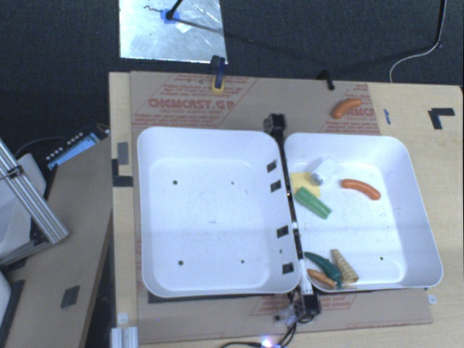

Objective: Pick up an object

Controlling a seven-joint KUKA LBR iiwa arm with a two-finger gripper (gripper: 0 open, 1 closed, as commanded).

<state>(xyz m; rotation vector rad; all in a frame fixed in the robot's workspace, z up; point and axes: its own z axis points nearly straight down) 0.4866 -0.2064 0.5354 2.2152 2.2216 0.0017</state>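
Camera view: taking the right bin (417, 194) as landmark, at its near-left corner lie a carrot (320, 278), teal piece (323, 264) and cob (344, 266); farther in, a green pod (312, 203) and sausage (360, 188). Picking hasn't begun; jaw state cannot be told. Next: descend over one item.

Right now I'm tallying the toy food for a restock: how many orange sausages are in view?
2. One sausage lies in the right bin; the other sausage lies on the cardboard behind that bin.
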